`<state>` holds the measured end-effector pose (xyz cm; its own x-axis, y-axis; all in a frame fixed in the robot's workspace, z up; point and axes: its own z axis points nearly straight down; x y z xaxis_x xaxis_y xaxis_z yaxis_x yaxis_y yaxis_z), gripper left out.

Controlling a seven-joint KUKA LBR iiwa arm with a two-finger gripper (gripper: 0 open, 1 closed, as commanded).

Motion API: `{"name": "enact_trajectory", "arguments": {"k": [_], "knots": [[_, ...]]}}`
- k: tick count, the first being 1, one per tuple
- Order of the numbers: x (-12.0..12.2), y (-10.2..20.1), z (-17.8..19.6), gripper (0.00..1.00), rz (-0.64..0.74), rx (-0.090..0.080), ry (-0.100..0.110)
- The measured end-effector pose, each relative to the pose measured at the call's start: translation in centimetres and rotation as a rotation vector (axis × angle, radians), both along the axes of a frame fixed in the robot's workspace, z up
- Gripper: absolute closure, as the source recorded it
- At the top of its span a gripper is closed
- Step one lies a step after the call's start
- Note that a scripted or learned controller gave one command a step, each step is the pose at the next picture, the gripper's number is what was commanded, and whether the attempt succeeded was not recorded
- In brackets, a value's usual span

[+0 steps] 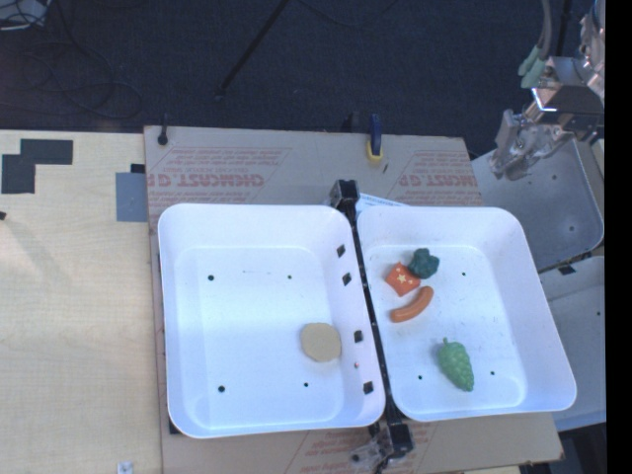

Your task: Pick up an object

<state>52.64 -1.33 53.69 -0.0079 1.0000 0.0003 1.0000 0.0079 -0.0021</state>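
In the right bin [533, 265], nearest the lower edge of the frame, lies a green bumpy piece [456, 364]; above it an orange sausage [412, 304], then a red block [402, 279] touching a dark green piece [425, 263]. The left bin [188, 265] holds one tan disc [321, 343] near the divider, with open floor around it. My claw [513, 156] hangs at upper right, outside both bins; whether it is clenched or released, I cannot tell.

white bins [188, 265], orange sausage [412, 304], tan disc [321, 343]
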Motion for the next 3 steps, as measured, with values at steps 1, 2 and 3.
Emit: {"name": "enact_trajectory", "arguments": {"k": [1,2,3], "knots": [[-2.3,-15.3,0.0,1.00,-0.023,-0.005,0.001],[-3.5,-8.0,0.1,1.00,-0.001,0.001,0.001],[-1.1,0.7,0.0,1.00,0.003,0.001,0.001]]}}
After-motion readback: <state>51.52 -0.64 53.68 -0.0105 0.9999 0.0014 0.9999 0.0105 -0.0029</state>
